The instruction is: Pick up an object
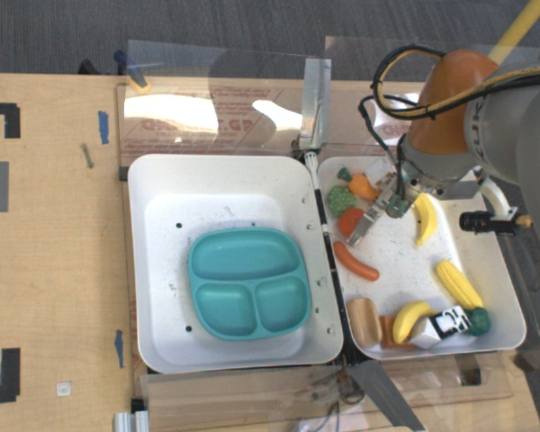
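Plastic toy food lies scattered across the right bin [508, 268], and the end effector [369, 221] hangs low over that bin's upper left part, its slim metal fingers [364, 227] drawn close together with nothing visibly between them. Their tips sit just beside a red tomato-like piece [350, 220], with a green vegetable [342, 196] and a small orange piece [364, 186] crowded close behind it. That red piece looks like the nearest candidate for the pick.

It is probably light, hollow and stiff, with a smooth skin that may slide out of a narrow pinch (rounded toys tend to squirt sideways). A hold across its widest middle seems safest, with the fingers spread first and lowered on both sides; the green neighbour leaves little room on that flank.

Easier options lie in open floor: the red sausage [355, 261] just below, best pinched across its short axis at mid-length, and the banana [425, 219] to the right, best taken at the middle of its curve. The corn cob [458, 283] offers ridged grip. Further down, a second banana [409, 320], a tan block [364, 320] and a black-and-white item [450, 322] huddle together. On the same worktop [45, 268], the left bin [157, 241] holds a teal divided tray [248, 282].
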Action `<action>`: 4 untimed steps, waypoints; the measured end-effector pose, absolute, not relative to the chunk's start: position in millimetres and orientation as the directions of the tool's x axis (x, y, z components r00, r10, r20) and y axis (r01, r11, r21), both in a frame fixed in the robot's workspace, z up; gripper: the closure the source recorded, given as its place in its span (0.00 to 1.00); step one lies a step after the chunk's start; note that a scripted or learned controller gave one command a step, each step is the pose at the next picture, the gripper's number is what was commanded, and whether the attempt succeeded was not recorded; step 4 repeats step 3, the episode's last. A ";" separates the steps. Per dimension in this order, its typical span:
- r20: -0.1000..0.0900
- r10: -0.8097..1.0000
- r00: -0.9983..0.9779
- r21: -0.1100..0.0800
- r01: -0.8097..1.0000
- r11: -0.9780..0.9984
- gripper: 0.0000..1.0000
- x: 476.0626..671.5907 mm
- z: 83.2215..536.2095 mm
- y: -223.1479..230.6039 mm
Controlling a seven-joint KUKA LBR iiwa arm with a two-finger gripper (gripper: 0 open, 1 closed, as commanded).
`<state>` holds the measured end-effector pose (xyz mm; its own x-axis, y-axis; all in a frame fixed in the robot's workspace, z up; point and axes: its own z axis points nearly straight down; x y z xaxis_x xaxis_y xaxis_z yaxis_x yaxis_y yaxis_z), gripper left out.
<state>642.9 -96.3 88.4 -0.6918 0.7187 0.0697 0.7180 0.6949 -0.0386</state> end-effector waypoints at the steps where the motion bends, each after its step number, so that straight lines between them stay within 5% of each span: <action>1: 0.035 0.902 -0.430 -0.028 0.902 0.431 0.00 642.6 86.2 -89.9; 2: 0.020 0.903 -0.429 -0.025 0.903 0.430 1.00 643.8 97.2 -95.8; 3: -0.005 0.896 -0.444 0.013 0.896 0.444 1.00 668.9 191.3 -27.8; 4: -0.005 0.896 -0.444 0.013 0.896 0.444 1.00 668.9 191.3 -27.8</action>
